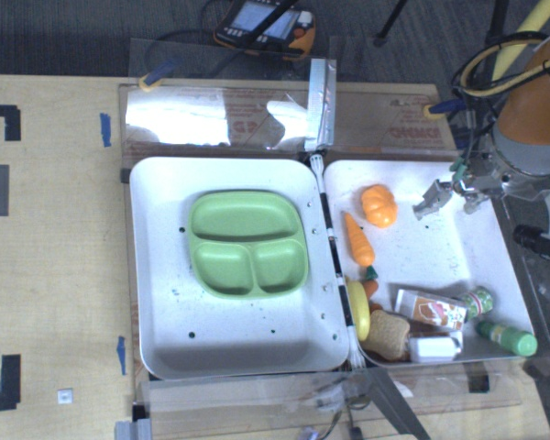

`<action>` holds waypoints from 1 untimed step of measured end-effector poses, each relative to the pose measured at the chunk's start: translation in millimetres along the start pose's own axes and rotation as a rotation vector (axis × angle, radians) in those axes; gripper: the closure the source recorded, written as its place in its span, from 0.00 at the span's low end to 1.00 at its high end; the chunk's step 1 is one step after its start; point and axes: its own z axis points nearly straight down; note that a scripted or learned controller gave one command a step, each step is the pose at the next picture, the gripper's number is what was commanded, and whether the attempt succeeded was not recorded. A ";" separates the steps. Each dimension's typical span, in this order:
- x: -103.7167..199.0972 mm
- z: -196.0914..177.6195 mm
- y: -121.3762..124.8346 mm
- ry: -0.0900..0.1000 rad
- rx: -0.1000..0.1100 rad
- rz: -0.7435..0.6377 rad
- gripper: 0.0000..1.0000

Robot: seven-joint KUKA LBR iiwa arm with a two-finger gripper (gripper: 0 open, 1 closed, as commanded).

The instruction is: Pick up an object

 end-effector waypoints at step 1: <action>52.3 49.8 65.2 -0.002 -0.012 -0.185 0.00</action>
